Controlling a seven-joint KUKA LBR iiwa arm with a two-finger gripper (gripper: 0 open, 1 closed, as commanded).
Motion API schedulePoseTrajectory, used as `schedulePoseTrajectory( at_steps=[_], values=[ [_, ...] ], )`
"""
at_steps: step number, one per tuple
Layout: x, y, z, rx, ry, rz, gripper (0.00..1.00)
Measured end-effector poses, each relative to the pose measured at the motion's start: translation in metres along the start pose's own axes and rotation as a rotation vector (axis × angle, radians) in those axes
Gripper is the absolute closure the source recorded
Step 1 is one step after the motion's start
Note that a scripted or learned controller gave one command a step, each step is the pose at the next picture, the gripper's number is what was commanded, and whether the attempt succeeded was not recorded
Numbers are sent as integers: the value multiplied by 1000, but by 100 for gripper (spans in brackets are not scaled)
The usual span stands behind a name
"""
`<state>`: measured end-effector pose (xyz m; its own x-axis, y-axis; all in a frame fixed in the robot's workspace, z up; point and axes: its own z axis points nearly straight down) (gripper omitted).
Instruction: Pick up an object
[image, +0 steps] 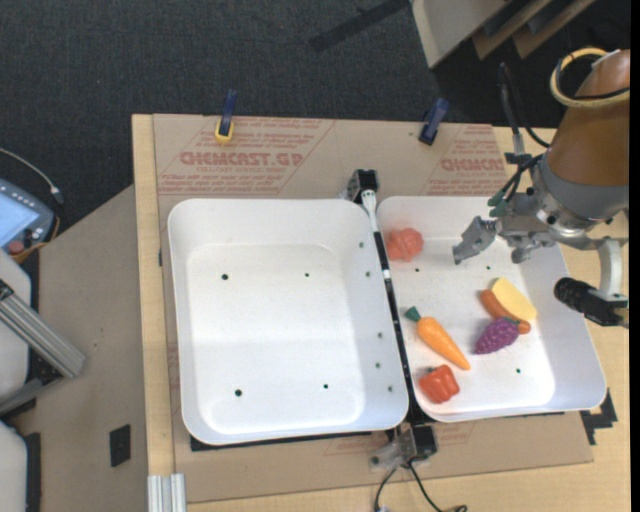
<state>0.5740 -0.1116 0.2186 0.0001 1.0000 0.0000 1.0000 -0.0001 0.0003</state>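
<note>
Your gripper (500, 240) hangs over the far part of the right bin (570, 395), fingers spread apart with nothing between them. One finger (470, 243) points left toward the middle of the bin; the other sits nearer the arm's wrist.

Objects you could pick all lie in the right bin:
- a pink-red rounded piece (404, 244) near the far left corner, beside the divider, left of the gripper and apart from it;
- a carrot (440, 340) lying diagonally at mid-bin;
- a red pepper-like piece (438, 383) just below the carrot's tip;
- purple grapes (499, 334) touching a yellow-orange slice (510, 300) at their upper right.

The left bin (190, 300) adjoins it.
</note>
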Motion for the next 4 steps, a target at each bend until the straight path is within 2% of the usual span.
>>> schedulePoseTrajectory(
  at_steps=[1,2,3,4],
  values=[
    [67,-48,-92,-8,2,-8,0],
    [122,-55,-177,-9,1,-6,0],
    [151,21,-288,-17,0,-4,0],
    [203,75,-244,-6,0,-4,0]
  ],
)
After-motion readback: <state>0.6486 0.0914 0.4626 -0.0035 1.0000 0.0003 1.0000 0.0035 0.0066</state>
